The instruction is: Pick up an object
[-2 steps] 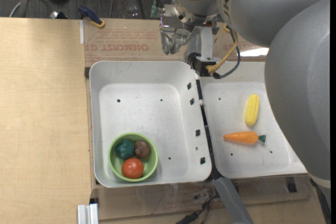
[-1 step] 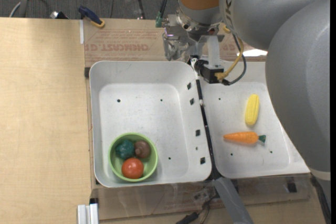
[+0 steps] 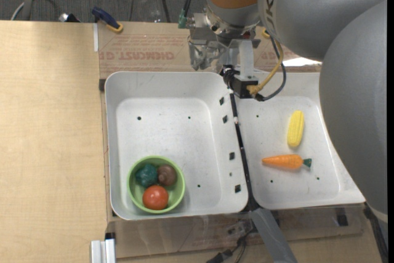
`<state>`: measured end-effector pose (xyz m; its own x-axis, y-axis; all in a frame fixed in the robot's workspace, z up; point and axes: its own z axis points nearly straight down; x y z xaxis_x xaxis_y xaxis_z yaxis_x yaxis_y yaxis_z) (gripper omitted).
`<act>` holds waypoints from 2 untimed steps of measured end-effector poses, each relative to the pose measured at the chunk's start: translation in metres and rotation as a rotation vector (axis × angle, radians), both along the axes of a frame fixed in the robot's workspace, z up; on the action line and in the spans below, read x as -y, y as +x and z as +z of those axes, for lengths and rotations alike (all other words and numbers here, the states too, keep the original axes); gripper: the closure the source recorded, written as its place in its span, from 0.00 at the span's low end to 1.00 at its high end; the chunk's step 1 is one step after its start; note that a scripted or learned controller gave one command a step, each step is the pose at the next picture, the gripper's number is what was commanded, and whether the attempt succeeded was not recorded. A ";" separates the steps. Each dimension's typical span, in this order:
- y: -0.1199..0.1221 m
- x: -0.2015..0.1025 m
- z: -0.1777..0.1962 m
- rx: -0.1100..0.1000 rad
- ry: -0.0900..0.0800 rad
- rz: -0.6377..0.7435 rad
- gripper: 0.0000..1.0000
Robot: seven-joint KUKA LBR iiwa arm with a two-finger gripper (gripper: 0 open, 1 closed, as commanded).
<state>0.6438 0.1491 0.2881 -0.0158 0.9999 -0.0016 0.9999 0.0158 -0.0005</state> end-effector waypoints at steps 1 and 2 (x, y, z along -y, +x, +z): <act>0.000 0.000 0.000 0.000 0.000 0.000 0.00; 0.005 -0.056 -0.140 -0.005 -0.003 -0.469 0.00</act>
<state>0.6485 0.2050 0.1479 0.4375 0.8992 -0.0052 0.8992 -0.4375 -0.0044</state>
